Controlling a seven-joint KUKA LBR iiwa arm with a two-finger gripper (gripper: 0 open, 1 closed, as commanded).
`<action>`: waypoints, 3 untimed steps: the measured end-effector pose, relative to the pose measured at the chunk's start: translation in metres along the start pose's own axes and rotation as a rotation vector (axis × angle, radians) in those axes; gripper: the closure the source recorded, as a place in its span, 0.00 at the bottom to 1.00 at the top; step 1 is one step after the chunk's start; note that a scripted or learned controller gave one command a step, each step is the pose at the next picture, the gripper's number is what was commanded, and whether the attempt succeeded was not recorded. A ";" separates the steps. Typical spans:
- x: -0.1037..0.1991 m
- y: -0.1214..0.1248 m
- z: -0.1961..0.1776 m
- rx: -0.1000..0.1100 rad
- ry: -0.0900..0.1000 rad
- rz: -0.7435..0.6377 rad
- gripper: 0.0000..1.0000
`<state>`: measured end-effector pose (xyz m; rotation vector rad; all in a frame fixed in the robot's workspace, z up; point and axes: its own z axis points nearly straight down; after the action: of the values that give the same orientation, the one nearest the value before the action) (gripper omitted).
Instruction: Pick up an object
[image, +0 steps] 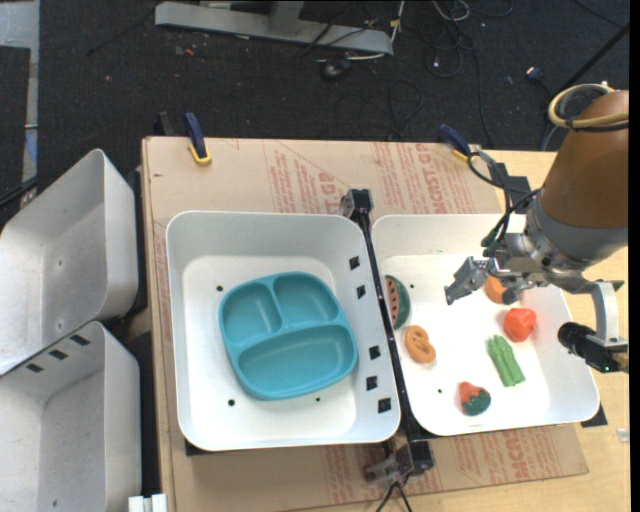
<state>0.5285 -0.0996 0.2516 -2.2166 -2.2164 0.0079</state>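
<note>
Partly hidden behind the dark two-finger gripper (478, 281): a small round orange toy fruit (494, 290) in the right white bin, with too little showing to say whether the fingers touch it or merely hang over it. Half tucked under the black divider between the bins: a round dark green and red slice-shaped toy (398, 301), its left part out of sight. Cut off by the right edge: the grey and orange arm (590, 190), its upper body unseen.
</note>
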 end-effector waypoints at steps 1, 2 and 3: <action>0.000 0.002 -0.004 -0.008 -0.001 -0.001 0.00; 0.004 -0.002 0.059 -0.002 0.000 0.001 0.00; 0.007 0.005 0.120 -0.004 0.000 0.002 0.00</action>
<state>0.5322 -0.0920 0.1317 -2.2205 -2.2169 0.0041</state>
